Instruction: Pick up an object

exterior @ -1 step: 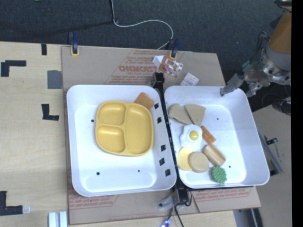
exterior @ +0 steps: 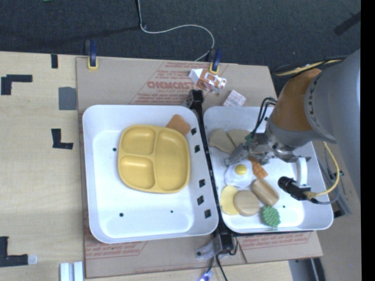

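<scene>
Toy food lies in a loose heap in the right bin (exterior: 316, 218), and any of it could be the thing to pick up. A fried egg (exterior: 239, 170) sits near the middle of the heap, with a flat yellow disc (exterior: 227, 199) below it and a round tan bun (exterior: 246, 202) overlapping that disc. Just right of the bun lies a tan roll (exterior: 265, 192), and below the roll a green knobbly piece (exterior: 270, 216) near the bin's front wall. Two beige flat pieces (exterior: 225, 139) lie toward the back of the bin. A small orange piece (exterior: 258, 169) lies just right of the egg.

The claw (exterior: 249, 152) is down among these things, just above the egg and beside the orange piece; whether it is parted or closed, and whether it has hold of anything, I cannot tell, since the wrist hides much of it.

The left bin (exterior: 105, 215) holds a yellow divided plate (exterior: 154, 158), with an orange-brown wedge (exterior: 178, 123) touching its upper right edge. Both bins rest on a cardboard sheet (exterior: 117, 81) on the bench (exterior: 35, 174).
</scene>
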`<act>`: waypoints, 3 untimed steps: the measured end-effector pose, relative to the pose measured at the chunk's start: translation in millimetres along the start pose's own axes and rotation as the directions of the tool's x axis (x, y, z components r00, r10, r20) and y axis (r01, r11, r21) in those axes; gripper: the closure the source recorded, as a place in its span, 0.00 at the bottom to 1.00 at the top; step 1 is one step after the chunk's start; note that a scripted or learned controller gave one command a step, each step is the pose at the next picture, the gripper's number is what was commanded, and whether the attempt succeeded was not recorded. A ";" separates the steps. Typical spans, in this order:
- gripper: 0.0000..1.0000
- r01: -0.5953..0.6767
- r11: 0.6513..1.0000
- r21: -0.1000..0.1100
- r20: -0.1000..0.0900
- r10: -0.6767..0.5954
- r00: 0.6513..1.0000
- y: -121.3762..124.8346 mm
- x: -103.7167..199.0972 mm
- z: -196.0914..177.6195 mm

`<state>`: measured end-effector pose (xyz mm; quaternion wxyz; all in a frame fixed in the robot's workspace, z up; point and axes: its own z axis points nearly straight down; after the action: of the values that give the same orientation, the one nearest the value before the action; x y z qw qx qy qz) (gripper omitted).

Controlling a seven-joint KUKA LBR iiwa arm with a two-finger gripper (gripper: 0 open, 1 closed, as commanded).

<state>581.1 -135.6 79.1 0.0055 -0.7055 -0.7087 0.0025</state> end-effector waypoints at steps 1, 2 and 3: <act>0.00 -0.011 1.000 -0.010 0.005 0.011 1.000 -91.8 -48.2 -6.2; 0.00 0.002 1.000 -0.014 0.004 -0.002 1.000 -45.3 14.7 -5.3; 0.00 0.002 1.000 -0.016 0.004 -0.002 1.000 41.0 36.8 -5.7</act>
<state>622.0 -98.6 84.5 -0.0017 -0.7049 -0.7093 -0.0016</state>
